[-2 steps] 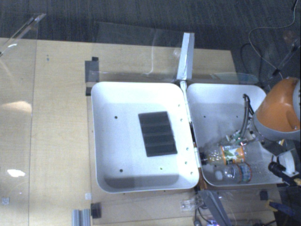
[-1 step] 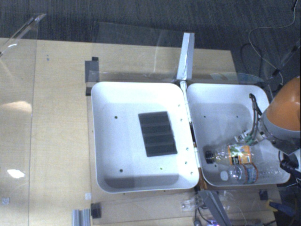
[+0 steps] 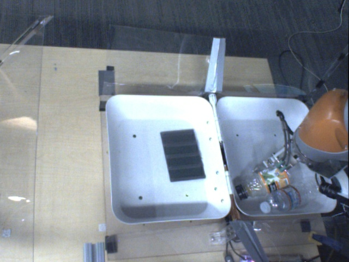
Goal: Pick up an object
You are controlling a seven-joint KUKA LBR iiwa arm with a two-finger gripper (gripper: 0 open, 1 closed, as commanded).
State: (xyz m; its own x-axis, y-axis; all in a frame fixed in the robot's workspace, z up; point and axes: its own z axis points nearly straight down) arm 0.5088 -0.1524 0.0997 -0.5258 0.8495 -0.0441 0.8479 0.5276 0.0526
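In the right bin point(image 3: 256, 119), two clear plastic bottles lie near the front wall. One has an orange and yellow label point(image 3: 268, 180) and a black cap pointing left. The other point(image 3: 282, 198) lies just in front of it, with a bluish label and a white cap. My gripper point(image 3: 277, 164) reaches down from the right and sits right above the orange-labelled bottle, touching or nearly touching it. The wrist with its orange band point(image 3: 326, 127) hangs over the bin's right side. A black ribbed rectangular pad point(image 3: 182, 155) lies flat in the middle of the left bin point(image 3: 125, 119).
A metal post point(image 3: 215, 64) stands upright at the back, between the two bins. Dark cables point(image 3: 284, 125) run from the wrist down to the gripper. Clear plastic sheeting point(image 3: 22, 124) covers the wooden bench on the left. Clamps and brackets sit at the bins' front edge point(image 3: 240, 236).
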